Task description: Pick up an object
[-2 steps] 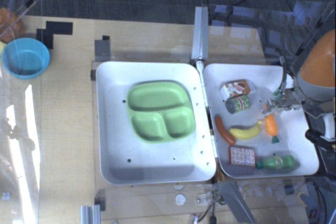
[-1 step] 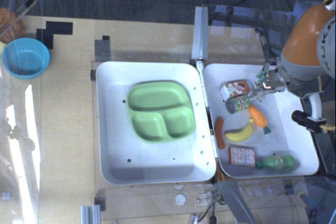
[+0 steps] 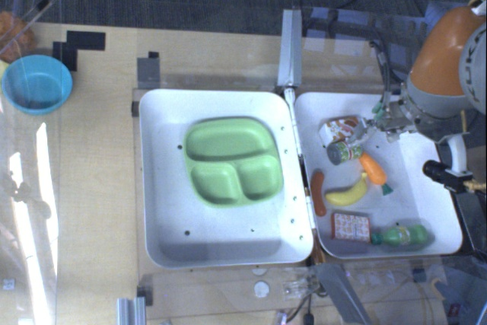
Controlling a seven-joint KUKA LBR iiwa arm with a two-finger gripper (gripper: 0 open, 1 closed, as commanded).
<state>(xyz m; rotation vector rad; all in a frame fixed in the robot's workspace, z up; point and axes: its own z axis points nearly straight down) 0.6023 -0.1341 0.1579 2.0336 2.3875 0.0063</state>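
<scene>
Can [image 3: 344, 142] in right bin [image 3: 441, 198], pincer [image 3: 389, 120] just beside it, grip state unclear

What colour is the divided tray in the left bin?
Light green; the divided tray shows best in the camera view.

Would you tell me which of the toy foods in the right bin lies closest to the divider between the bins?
The brown sausage, lying lengthwise along the right bin's left wall; the banana and carrot sit farther right.

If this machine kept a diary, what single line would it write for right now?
arm: over right white bin | gripper: near small can | also there: orange carrot, yellow banana, green bottle | left bin: green divided tray | held: nothing seen
</scene>
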